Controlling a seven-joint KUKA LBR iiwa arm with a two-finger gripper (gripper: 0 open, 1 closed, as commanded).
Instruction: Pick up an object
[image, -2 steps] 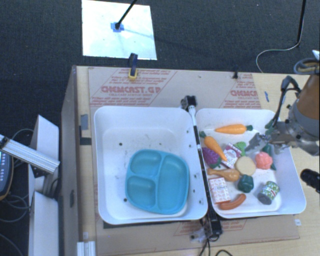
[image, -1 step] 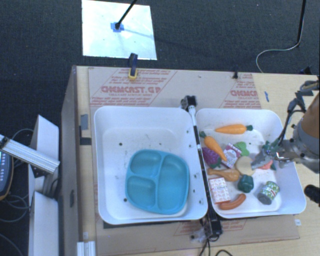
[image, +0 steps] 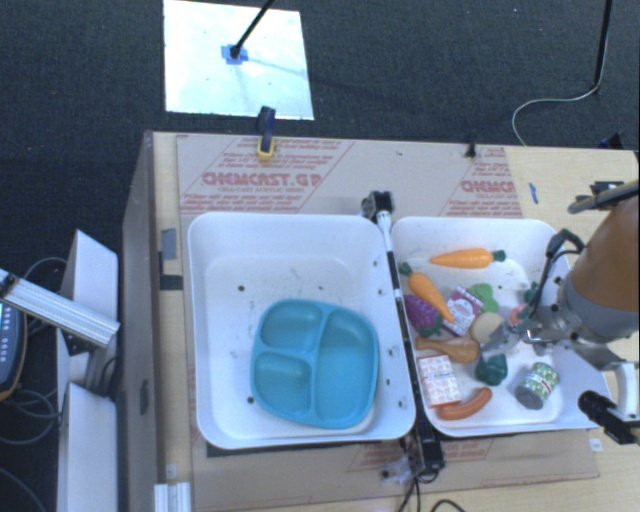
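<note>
The toys are heaped in the right bin (image: 545, 235), near its middle, so the gripper (image: 508, 336) hangs low over the dark green toy (image: 491, 369) there; whether its fingers are spread I cannot tell.

A sky-blue divided tray (image: 315, 362) is sitting in a white bin (image: 215, 300) — two orange carrots (image: 467, 258), a green-labelled can (image: 538, 384) are showing opposite.

Grey arm (image: 598, 300) with orange band, black cable looped alongside.
</note>
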